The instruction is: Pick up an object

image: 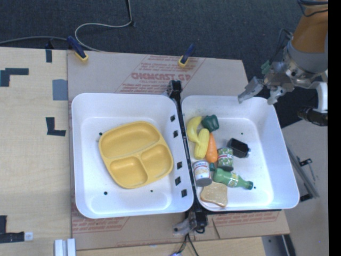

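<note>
The arm (pixel 311 31) is cut off by the top right corner. The banana's (pixel 193 127) lower end hides behind the corn (pixel 202 143). The slice of bread (pixel 214 195) covers the right bin's (pixel 277 143) near edge.

bench (pixel 32 159) is surfaced in light wood on the left, marked with dark tape pieces (pixel 53 126). a brown cardboard sheet (pixel 154 76) with red print is laid over it, pinned at the far edge by two yellow-and-blue clamps (pixel 79 51). two white bins (pixel 85 143) are set on the cardboard, touching side by side.
</note>
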### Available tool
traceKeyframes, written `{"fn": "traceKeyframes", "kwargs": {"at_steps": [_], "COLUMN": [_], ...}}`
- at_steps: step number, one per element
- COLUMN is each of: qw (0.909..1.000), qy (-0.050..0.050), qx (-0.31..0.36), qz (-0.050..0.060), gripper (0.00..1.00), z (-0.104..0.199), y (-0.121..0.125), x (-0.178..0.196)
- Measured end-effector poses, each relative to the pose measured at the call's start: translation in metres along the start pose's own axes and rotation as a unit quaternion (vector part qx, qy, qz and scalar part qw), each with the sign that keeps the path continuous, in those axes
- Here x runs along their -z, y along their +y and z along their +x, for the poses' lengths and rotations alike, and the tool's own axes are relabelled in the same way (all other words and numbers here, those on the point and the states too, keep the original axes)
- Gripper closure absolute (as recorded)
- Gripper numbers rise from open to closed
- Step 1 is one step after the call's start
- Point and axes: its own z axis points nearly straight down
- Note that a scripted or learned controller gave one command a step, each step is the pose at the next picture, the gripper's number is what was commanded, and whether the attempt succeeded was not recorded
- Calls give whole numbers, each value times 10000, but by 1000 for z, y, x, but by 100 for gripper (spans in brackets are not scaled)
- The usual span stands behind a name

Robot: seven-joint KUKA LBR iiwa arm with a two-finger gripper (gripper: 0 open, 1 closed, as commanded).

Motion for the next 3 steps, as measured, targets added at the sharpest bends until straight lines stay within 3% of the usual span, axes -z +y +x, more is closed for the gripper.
{"fn": "traceKeyframes", "kwargs": {"at_steps": [1,2,3], "qw": [10000,10000,10000], "qy": [7,-9,-10], "qx": [4,3,11], "qz": [17,-8,-16], "gripper": [0,0,100], "z": [37,74,74], "y": [32,36,36], "x": [-129,-183,-173]}}
